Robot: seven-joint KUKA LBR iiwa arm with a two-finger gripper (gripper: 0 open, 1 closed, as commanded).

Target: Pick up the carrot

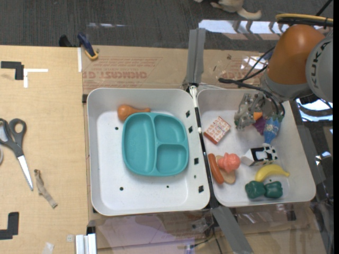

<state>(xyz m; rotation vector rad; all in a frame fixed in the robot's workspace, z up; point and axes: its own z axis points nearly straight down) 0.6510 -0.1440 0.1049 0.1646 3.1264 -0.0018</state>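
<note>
A small orange piece that I take for the carrot [258,116] shows in the back of the right bin [302,157], mostly covered by the gripper. The gripper [247,113] hangs low over that spot, right against the orange piece, with the grey arm and its orange band [294,54] behind it to the upper right. A purple toy [259,125] and a blue bottle [270,128] lie just right of the gripper. Whether the orange piece is held is hidden.
The right bin also holds a red-and-white box [217,129], a red sausage [214,167], a pink toy [229,162], a black-and-white toy [263,154], a banana [271,172] and a green pepper [264,190]. The left bin [103,157] holds a teal divided plate [156,143] and an orange drumstick [130,110].
</note>
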